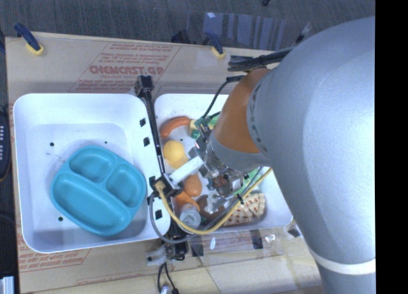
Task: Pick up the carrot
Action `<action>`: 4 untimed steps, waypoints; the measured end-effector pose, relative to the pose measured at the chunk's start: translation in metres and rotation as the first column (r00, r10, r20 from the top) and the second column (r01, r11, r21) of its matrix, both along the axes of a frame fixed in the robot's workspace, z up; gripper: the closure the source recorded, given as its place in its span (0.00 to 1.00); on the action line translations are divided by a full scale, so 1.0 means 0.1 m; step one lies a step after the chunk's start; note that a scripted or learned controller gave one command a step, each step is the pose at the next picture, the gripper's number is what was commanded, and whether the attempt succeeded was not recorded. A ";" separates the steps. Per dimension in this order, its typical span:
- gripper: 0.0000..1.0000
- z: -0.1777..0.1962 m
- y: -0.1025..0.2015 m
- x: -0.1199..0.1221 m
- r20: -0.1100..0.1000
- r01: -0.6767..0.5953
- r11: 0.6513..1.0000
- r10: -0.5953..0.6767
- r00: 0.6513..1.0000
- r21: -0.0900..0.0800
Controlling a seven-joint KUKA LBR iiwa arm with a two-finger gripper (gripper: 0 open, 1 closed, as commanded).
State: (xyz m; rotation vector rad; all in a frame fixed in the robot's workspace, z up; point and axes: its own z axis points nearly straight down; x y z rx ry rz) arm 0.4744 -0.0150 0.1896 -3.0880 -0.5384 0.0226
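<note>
The carrot [175,124] is an orange, elongated piece lying near the far left corner of the right bin [185,101]. My gripper [215,192] hangs below the orange-banded wrist, low over the middle of that bin. It is nearer the front than the carrot and apart from it. It sits just right of a round orange piece [190,185]. The wrist and cables hide much of the bin's contents.
A yellow lemon-like piece [173,154] lies between the carrot and the orange piece. A waffle-patterned item [253,206] rests at the bin's front right. The left bin [38,120] holds a blue divided plate [99,187]. A yellow cable [167,206] loops over the front rim.
</note>
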 end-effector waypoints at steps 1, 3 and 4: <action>0.00 0.01 -0.10 0.03 0.006 0.125 0.992 -0.125 0.992 -0.005; 0.00 0.01 -0.19 0.19 0.004 0.125 0.992 -0.125 0.992 -0.003; 0.00 0.01 -0.19 0.19 0.004 0.125 0.992 -0.125 0.992 -0.002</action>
